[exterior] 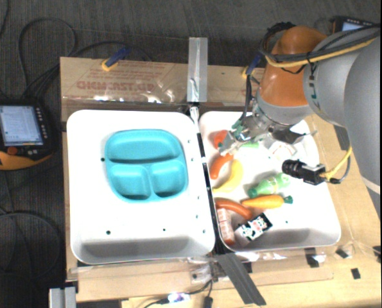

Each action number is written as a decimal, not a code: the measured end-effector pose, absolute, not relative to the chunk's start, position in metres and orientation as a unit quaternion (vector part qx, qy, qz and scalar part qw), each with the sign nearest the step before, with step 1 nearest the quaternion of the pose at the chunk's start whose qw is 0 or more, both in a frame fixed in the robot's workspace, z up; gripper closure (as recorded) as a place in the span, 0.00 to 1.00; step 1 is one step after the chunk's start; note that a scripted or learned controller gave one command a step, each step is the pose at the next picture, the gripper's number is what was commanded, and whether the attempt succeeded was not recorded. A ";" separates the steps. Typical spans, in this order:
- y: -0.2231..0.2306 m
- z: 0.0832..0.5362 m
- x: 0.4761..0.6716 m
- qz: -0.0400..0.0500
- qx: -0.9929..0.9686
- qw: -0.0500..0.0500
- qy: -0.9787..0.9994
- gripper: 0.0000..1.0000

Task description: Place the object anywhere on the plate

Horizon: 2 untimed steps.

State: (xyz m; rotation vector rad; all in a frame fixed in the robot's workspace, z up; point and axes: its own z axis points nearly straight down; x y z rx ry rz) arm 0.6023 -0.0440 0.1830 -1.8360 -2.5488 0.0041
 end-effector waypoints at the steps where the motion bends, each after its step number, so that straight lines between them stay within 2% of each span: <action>1: -0.011 0.183 0.621 0.002 -0.527 0.000 -0.850 1.00; 2: -0.002 0.183 0.570 0.001 -0.438 0.000 -0.899 1.00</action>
